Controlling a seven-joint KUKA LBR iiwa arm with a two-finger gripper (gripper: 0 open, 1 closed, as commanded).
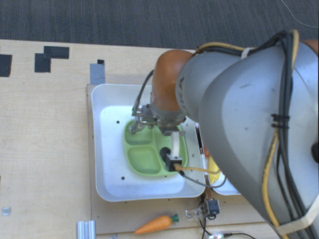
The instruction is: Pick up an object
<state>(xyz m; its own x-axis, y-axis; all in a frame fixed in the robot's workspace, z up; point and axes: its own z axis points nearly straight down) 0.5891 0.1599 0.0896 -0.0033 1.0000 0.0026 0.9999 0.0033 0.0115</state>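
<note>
Hand low at edge of green tray, grip too hidden to tell; bare bin floor beside.

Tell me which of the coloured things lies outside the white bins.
The orange carrot, with its green top: it lies on the wooden bench, beside the left bin. The green tray and the yellow thing lie inside the bins.

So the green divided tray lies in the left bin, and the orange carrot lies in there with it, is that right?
Not quite: the green divided tray does lie in the left bin, but the camera view shows the orange carrot outside it, on the wooden bench beside the bin's near rim.
</note>
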